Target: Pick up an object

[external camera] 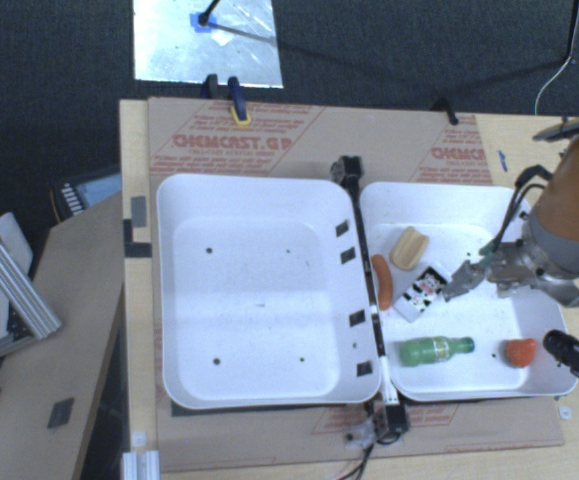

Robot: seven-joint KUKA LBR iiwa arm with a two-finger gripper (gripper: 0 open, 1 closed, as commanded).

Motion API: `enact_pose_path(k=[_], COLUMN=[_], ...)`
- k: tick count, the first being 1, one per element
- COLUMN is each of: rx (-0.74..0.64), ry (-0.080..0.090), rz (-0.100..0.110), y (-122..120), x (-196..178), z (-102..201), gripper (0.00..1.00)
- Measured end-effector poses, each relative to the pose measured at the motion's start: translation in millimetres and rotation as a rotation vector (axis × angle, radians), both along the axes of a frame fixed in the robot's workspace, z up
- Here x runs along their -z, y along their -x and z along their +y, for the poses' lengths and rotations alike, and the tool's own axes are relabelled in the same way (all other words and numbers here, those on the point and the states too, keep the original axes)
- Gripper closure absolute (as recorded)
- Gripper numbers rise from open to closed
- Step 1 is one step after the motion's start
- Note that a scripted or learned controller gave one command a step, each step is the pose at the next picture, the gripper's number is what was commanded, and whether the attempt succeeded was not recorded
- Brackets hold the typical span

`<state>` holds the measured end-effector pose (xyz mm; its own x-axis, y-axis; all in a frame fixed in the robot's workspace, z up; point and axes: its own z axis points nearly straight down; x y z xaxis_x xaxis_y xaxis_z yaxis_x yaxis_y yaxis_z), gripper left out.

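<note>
Left shallow white plastic bin (184,268) is sitting bare. In the right shallow white plastic bin (469,203), my claw (456,284) is hovering just beside the small white printed card box (420,292); how wide it is standing, I cannot tell. Judging I should be centring over the box before lowering, avoiding the orange carrot-shaped toy (382,280).

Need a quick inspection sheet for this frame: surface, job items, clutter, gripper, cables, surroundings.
Surface: bench with printed cardboard, two white bins; left bin, right bin.
Job's things: all in right bin: green bottle, orange carrot-like stick by the divider, tan block, white patterned box, small red object.
Clutter: nothing seen.
Grippers: gripper low over right bin, at the patterned box's right edge.
Cables: thin cable at upper right; wires at the front edge.
Surroundings: dark carpet, silvery sheet, aluminium frame at left.
</note>
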<state>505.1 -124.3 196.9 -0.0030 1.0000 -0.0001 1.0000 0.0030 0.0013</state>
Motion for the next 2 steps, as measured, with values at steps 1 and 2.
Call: enact_pose_path(k=[1,2], rx=[-0.002,-0.014], ry=[0.0,-0.004], rz=[-0.003,-0.012], y=[-1,-45], x=[-11,-93], z=[0,106], gripper=[1.0,1.0])
